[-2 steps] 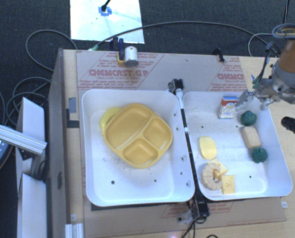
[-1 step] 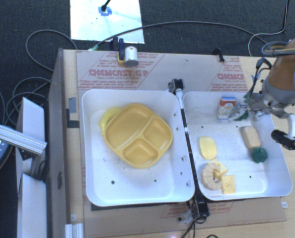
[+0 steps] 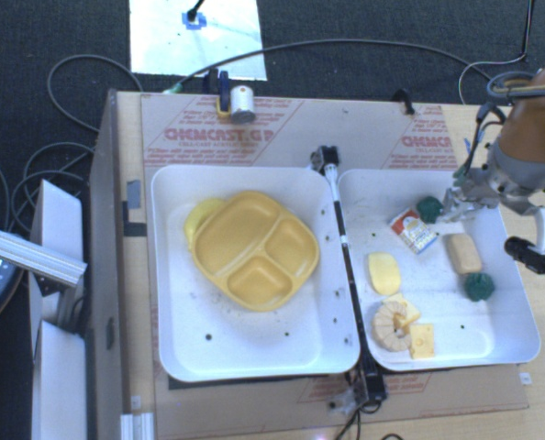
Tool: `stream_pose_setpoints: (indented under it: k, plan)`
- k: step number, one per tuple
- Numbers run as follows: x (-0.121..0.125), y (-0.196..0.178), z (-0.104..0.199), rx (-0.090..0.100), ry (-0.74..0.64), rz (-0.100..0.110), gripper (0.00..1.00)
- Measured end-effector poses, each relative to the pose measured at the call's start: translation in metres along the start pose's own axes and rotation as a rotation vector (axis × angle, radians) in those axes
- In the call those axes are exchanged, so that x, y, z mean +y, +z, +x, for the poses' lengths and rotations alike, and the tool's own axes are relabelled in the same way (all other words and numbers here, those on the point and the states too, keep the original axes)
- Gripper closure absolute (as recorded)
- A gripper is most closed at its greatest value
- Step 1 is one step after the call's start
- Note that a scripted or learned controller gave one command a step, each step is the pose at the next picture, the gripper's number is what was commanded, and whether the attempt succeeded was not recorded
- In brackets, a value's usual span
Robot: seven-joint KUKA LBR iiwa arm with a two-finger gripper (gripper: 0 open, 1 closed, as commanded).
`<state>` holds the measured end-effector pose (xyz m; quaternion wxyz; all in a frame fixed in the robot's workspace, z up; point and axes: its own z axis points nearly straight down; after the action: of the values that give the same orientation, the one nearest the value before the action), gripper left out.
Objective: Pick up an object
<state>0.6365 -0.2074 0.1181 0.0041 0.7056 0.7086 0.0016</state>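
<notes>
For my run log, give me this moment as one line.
arm: over right bin | gripper: beside green toy | grasp: none seen | yellow tray: left bin

- Even, bright overhead light; the white bins (image 3: 254, 360) nearly wash out
- Shadows soft and short
- Dark floor (image 3: 52, 16) underexposed
- Overall slightly soft, grainy focus

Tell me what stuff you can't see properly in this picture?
- Gripper: small and blurry in the camera view, so its grip is unclear.
- Green object: partly covered by the gripper, so its shape is unclear.
- Yellow thing in the left bin: mostly under the yellow tray.
- Small packet: its print is too small to read.
- Arm: cut off by the right edge.
</notes>
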Motion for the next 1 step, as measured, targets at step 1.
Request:
stream_pose_setpoints:
  k: [1]
  plan:
    - [-0.0001, 0.0002, 0.0001, 0.000, 0.000, 0.000, 0.00]
